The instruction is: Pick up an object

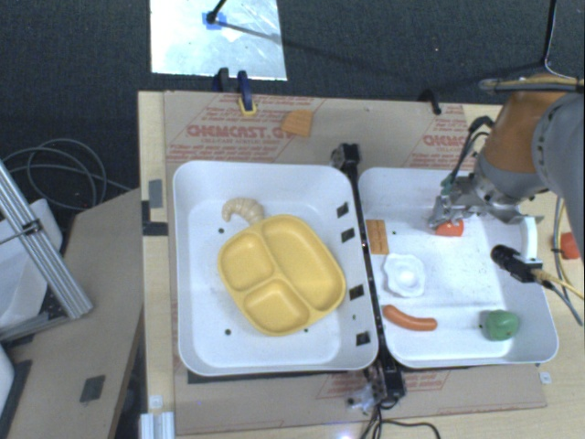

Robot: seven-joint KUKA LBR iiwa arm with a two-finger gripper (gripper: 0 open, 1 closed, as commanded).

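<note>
My gripper (446,218) is low over the far part of the right bin (530,337), directly above a small red-orange object (450,230) that peeks out beneath its tip. Whether the gripper touches that object I cannot make out. Nearer the front of the same bin lie a white fried-egg toy (404,274), a red-orange sausage (409,318) and a green object (499,324) in the front right corner. The grey arm with its orange band (526,131) comes in from the right.
The left bin (196,245) holds a yellow divided plate (280,273) and a pale croissant (242,209) beside the plate's far left edge. A black divider (361,245) runs between the two bins. Cardboard lies under both.
</note>
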